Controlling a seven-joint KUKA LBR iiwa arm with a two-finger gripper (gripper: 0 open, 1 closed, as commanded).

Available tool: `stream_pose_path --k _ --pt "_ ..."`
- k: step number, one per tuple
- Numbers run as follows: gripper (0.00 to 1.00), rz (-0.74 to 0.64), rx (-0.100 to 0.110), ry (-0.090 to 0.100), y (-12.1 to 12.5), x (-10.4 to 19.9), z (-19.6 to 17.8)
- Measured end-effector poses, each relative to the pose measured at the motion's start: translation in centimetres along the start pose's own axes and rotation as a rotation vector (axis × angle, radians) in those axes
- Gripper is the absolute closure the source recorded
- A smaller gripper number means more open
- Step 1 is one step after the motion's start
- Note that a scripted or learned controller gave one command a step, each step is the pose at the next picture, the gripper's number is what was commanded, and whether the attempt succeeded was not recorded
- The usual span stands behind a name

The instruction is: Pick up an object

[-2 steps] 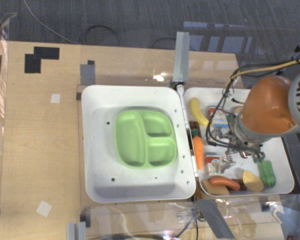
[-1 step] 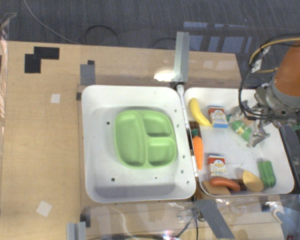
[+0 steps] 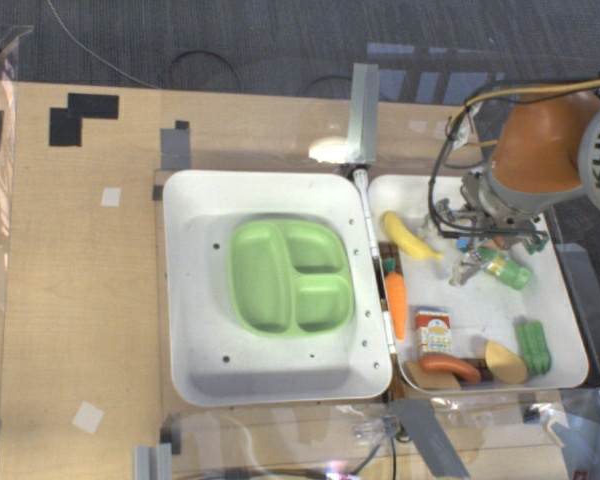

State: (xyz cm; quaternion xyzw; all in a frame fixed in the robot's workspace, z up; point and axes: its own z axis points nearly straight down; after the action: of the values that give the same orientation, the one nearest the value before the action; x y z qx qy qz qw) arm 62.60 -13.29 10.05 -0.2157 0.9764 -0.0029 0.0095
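Note:
The right bin (image 3: 570, 368) holds several toy foods: a yellow banana (image 3: 408, 236), an orange carrot (image 3: 396, 304), a small red box (image 3: 433, 330), a red sausage (image 3: 450, 366), a tan wedge (image 3: 506, 361), a dark green pickle (image 3: 533, 346) and a light green bottle (image 3: 508, 271). My gripper (image 3: 467, 266) hangs low over the bin's upper middle, right beside the left end of the green bottle and to the right of the banana. The wrist and its cables hide the bin's far right corner.
The left bin (image 3: 190, 348) carries a green divided plate (image 3: 288, 276) at its centre. A metal post (image 3: 364, 108) stands behind the seam between the bins. Wooden bench top stretches to the left.

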Motion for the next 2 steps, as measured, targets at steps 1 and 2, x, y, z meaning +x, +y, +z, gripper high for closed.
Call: stream_pose_path --k 1,2 --pt "0.00 0.051 -0.003 0.004 3.9 1.7 1.0" --pt "0.00 0.008 -0.001 0.001 7.3 7.3 0.7"
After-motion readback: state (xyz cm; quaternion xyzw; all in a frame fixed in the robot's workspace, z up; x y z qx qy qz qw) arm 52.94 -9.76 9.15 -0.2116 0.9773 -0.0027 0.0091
